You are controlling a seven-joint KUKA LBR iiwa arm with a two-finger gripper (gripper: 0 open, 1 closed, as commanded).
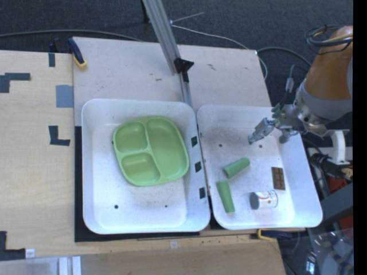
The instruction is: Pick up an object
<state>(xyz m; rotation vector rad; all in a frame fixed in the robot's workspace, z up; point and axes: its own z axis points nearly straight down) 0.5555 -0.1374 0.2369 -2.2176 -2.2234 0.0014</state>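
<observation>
Two green cylinders (235, 167) below the hand (259, 134), apart from it, finger state unclear

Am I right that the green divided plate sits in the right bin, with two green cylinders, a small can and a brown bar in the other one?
Not quite. The camera view shows the green divided plate in the left bin. The two green cylinders, small can and brown bar lie in the right bin.

You see dark carpet floor (241, 4) up top with thin cables (229, 39) trailing, a pale wooden bench (34, 153) with grey tape marks (64, 96), and a slanted metal pole (160, 22). Even lighting.
</observation>
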